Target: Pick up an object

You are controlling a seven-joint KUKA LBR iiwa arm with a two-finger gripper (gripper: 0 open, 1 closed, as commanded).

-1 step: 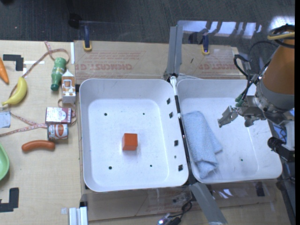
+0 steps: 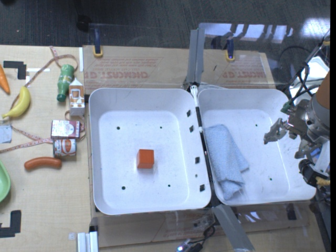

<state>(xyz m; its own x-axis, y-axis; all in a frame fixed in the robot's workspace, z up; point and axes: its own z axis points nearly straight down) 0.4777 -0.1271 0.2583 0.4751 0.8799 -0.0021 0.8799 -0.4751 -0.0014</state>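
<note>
1. The claw (image 2: 286, 132) is seen over the right edge of the right bin (image 2: 273, 96), hanging above the floor of it, with nothing between its fingers. Whether it's spread or pressed together can't be told from this angle (too small and cluttered).

2. Two candidates for picking: an orange cube (image 2: 146, 158) sits near the middle of the left bin (image 2: 105, 101), and a grey-blue cloth (image 2: 226, 159) is lying along the left edge of the right bin, bunched toward its front left corner.

3. What could go wrong: the cloth is soft and flat, so a pinch could easily be closed on a thin fold that slips out on the lift. Probably the riskier grab.

4. The cube is well apart from the claw, with the wall between the bins to be crossed. That wall could be clipped if the reach is made too low (just a guess).

5. The cube could also be nudged sideways and skid on the smooth bin floor if one finger lands first.

6. Counts: two white bins, one cube, one cloth, one claw. On the table's left edge: one banana (image 2: 17, 103), one sausage (image 2: 42, 164), one small can (image 2: 65, 147), one green bottle (image 2: 65, 81).
</note>
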